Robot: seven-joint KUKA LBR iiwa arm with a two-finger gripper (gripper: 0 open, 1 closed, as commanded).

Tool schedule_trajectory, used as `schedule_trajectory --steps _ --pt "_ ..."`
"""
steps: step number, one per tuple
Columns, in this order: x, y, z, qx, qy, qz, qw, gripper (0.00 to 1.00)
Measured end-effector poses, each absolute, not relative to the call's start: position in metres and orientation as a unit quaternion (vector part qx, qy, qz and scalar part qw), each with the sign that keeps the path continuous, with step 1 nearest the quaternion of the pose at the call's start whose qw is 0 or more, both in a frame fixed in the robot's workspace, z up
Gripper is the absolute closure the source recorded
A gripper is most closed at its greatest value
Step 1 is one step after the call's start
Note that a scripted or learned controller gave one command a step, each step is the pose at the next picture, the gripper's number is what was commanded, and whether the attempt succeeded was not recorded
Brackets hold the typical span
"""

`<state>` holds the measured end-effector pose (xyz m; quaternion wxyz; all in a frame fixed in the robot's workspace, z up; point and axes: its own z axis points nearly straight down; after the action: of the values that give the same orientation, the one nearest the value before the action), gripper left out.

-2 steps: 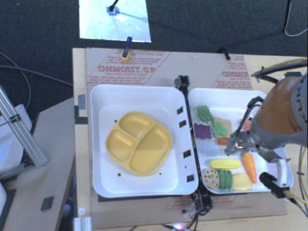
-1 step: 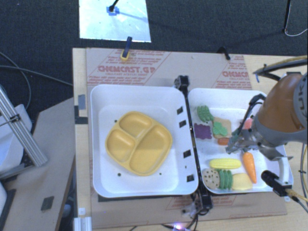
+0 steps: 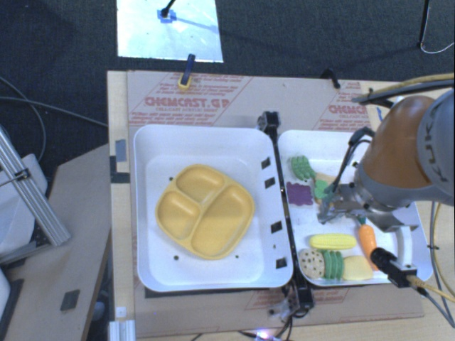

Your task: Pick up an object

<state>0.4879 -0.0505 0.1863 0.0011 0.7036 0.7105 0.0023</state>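
Note:
The right bin [image 3: 334,142] holds several toy foods. At its back lie a green leafy piece [image 3: 302,168], a purple piece [image 3: 299,192] and a small green piece [image 3: 322,188]. Along the front are a corn cob [image 3: 332,241], an orange carrot [image 3: 367,239], a speckled cookie [image 3: 311,263], a green slice [image 3: 333,264] and a pale yellow block [image 3: 356,268]. My gripper [image 3: 328,209] hangs low over the middle of this bin, just right of the purple piece and above the corn. The arm's orange band and wrist hide the bin's right part.
A yellow divided plate [image 3: 205,209] lies in the left bin [image 3: 163,148]. A black clip row [image 3: 274,183] runs along the wall between the bins. Cardboard [image 3: 213,98] lies under both bins, with a blue-and-yellow marker [image 3: 187,72] at its back edge.

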Motion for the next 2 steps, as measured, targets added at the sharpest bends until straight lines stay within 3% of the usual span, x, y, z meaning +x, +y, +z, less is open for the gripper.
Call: schedule_trajectory --steps 2 --pt "0.49 -0.054 0.206 0.703 0.711 0.0027 0.002 1.0"
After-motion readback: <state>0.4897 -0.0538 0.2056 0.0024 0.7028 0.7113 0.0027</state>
